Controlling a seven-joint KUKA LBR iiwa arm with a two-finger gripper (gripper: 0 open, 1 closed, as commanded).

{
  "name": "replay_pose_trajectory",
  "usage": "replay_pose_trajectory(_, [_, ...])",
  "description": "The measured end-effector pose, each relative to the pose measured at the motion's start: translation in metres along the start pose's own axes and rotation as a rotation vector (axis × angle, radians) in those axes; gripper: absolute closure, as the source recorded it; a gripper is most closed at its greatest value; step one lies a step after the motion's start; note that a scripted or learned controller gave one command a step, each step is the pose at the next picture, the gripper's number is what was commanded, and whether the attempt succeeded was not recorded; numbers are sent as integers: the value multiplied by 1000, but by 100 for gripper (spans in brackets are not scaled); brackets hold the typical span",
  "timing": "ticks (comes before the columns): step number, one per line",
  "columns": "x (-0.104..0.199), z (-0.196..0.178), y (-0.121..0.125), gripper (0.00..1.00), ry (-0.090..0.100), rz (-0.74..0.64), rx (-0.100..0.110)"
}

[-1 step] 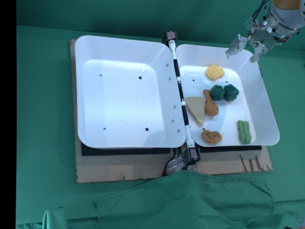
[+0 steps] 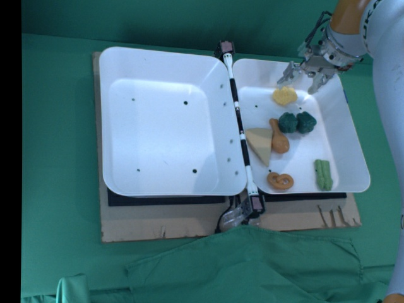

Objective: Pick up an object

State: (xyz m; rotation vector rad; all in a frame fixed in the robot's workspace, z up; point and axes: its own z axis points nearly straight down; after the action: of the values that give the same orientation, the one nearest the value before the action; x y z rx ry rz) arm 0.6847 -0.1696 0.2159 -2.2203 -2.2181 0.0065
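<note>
In the right bin (image 2: 353, 150), a yellow piece (image 2: 285, 96) is seen near the far end, lying crosswise just below the gripper (image 2: 302, 77), whose fingers are spread apart with nothing between them. A drumstick (image 2: 278, 137) is angled with its thin end toward the far left. A green pod (image 2: 323, 174) runs lengthwise. Both bins rest on cardboard (image 2: 158, 223) over green cloth (image 2: 57, 169).

Faint dark letters run along the arm (image 2: 379, 8) near the orange band, too blurred to read.
</note>
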Motion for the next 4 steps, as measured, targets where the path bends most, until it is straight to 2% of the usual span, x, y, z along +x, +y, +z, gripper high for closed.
replay_pose_trajectory(1, [-17,-76,17,0,-4,1,-18])
replay_pose_trajectory(2, [19,16,15,0,1,-1,0])
replay_pose_trajectory(3, [59,30,-35,0,-6,0,-20])
replay_pose_trajectory(4, [69,20,-5,0,-1,0,-14])
